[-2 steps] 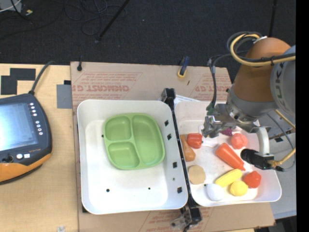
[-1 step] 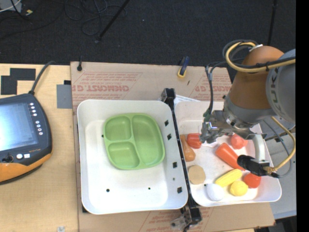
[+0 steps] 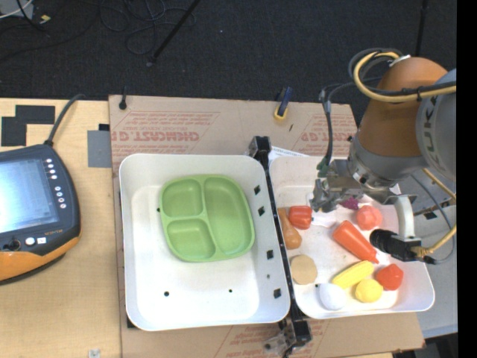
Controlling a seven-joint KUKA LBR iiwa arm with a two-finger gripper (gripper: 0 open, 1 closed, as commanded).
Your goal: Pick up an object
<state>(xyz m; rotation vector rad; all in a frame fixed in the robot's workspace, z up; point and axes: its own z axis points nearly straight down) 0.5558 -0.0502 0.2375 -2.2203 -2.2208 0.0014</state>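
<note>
arm: I see my grey KUKA arm [image 3: 417, 118] coming in from the right edge of the frame, orange band up top, wrist tilted down over the right bin.
gripper: gripper [image 3: 325, 197] sits low over the upper left part of the right bin, just above the red tomato-like piece. Dark and cluttered there, I can't tell if it's open, closed or on anything.
right bin: white bin [image 3: 425, 293], right of centre, holds all the toy food.
red piece: small red tomato-like item [image 3: 300, 216], just below the gripper, near the bin's left wall.
brown piece: orange-brown oblong [image 3: 290, 236] touching the red piece from below, along the divider.
tan disc: round tan cookie-like item [image 3: 303, 268], lower left of the bin.
white egg: white egg shape [image 3: 331, 296] near the bottom rim.
banana: yellow banana [image 3: 351, 275] beside the egg, with a yellow lemon [image 3: 367, 291] touching it.
carrot: orange carrot [image 3: 354, 240] lying diagonally mid-bin.
pink ball: pink-red round fruit [image 3: 368, 217], upper right of the carrot.
red fruit: red strawberry-like piece [image 3: 389, 276], lower right.
left bin: white bin [image 3: 141, 289] centre frame, with a green divided plate [image 3: 206, 218] lying flat in it.
pendant: teach pendant [image 3: 33, 207] at the left edge, on the bench.
</note>
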